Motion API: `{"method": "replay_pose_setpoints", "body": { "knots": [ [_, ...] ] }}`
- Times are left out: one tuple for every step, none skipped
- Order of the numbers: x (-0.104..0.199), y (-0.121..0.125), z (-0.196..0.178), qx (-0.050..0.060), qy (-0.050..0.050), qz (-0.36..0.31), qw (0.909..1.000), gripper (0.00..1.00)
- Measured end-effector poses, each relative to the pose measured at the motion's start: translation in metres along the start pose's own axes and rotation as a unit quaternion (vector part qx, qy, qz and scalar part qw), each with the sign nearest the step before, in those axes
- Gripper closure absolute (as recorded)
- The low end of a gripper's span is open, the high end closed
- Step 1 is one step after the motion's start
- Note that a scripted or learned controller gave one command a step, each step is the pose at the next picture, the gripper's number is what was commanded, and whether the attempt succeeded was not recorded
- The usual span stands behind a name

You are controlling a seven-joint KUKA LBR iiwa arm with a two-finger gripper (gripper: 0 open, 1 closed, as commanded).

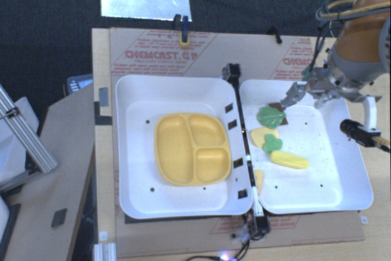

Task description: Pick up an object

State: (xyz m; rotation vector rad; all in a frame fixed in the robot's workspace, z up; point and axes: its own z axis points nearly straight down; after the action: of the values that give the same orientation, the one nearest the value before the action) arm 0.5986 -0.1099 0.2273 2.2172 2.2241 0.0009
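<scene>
Dark carpet surrounds a bench [153, 46] bearing two white bins. In the left bin [131, 104] lies a yellow divided tray [190, 148]. The right bin [333, 177] holds toy food clustered near its left wall: a green leaf [269, 116], a pale yellow piece [261, 134], a small green piece [272, 143] and a yellow corn cob [289, 160]. The gripper [292, 98] hangs over the bin's upper part, just up and right of the leaf, with a brown bit between them. Whether its fingers are parted or closed cannot be told; nothing is seen held.
</scene>
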Motion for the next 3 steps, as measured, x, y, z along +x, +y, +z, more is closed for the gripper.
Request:
{"method": "replay_pose_setpoints", "body": {
  "knots": [
    [0.005,-0.007,0.143,0.005,0.001,0.001,1.0,0.0],
    [0.004,-0.003,0.125,-0.001,0.0,0.001,1.0,1.0],
    [0.048,-0.096,0.039,0.001,0.002,-0.001,1.0,1.0]
  ]
}}
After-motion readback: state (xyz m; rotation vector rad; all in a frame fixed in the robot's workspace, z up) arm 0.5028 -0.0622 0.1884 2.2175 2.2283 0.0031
